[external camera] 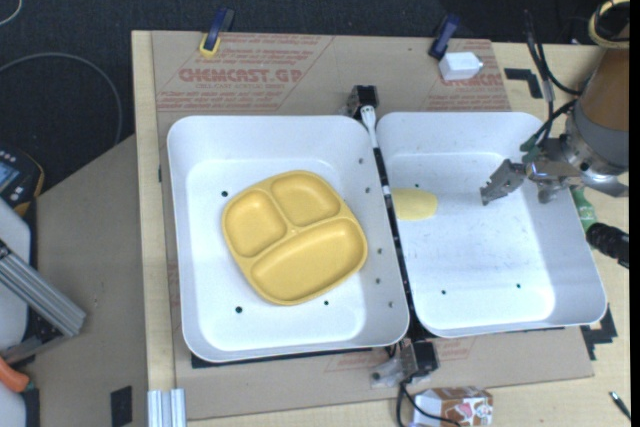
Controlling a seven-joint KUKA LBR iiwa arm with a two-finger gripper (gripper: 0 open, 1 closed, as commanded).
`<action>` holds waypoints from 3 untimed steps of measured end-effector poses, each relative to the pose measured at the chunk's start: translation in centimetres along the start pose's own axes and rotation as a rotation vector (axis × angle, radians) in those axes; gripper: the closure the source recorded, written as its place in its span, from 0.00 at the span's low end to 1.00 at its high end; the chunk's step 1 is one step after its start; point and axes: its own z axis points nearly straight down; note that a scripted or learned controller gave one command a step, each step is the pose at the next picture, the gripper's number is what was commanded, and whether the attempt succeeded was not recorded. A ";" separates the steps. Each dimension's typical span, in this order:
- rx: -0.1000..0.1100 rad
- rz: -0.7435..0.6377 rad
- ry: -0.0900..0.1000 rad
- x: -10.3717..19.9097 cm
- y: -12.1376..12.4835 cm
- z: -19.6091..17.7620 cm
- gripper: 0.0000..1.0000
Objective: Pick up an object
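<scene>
- The tabletop (pixel 300 65) carries a brown board printed with red lettering, and two shallow white bins sit side by side on it.
- Left bin (pixel 190 215): it holds a yellow divided plate (pixel 293 236) with three compartments. The plate lies flat near the bin's centre, turned slightly, with its largest compartment toward 5 o'clock.
- Right bin (pixel 500 295): it holds one small pale yellow object (pixel 414 205), rounded and low. The object lies at the bin's 9 o'clock side, just beside the wall shared with the left bin. Its exact kind cannot be determined at this resolution.
- The arm enters from 3 o'clock. The gripper (pixel 512 179) is over the right bin's upper portion, toward 2 o'clock of the bin's centre.
- The gripper is well apart from the pale yellow object, which lies toward 8 o'clock of it. One dark finger (pixel 500 183) points toward 8 o'clock.
- Gripper state: nothing is visible between the fingers. Whether they are released or clenched cannot be told from this angle.
- A black clamp (pixel 363 99) sits at the 12 o'clock end of the seam between the bins.
- A blue and yellow clip (pixel 214 33) sits at the board's 11 o'clock edge. A white block (pixel 460 65) lies at the board's 1 o'clock edge.
</scene>
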 end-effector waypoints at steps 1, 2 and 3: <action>-0.005 -0.006 0.001 5.9 -4.4 -6.1 0.00; -0.022 -0.005 0.000 12.1 -6.1 -26.6 0.00; -0.006 -0.002 -0.002 12.0 -6.1 -26.8 1.00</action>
